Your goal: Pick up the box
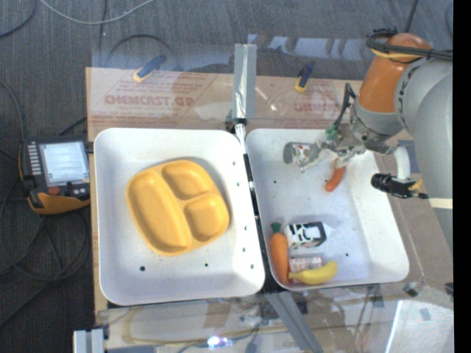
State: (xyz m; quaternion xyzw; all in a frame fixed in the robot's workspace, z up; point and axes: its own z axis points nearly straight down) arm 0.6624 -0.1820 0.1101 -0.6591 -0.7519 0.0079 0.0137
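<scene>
Gripper (307, 155) upper right bin (383, 234), finger state unclear, nothing visibly held. Box (305, 233) lower centre, well apart. Approach step; next: travel down-frame, descend over box.

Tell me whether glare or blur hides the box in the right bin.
Camera view: the box near the carrot and banana is evenly lit, slightly soft but readable; glare sits on the clear sheet behind the bins; the gripper looks blurred, its detail hard to read.

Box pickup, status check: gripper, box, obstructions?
Gripper high in right bin, apart from the box. Box untouched near front edge. Carrot and banana crowd it.
</scene>
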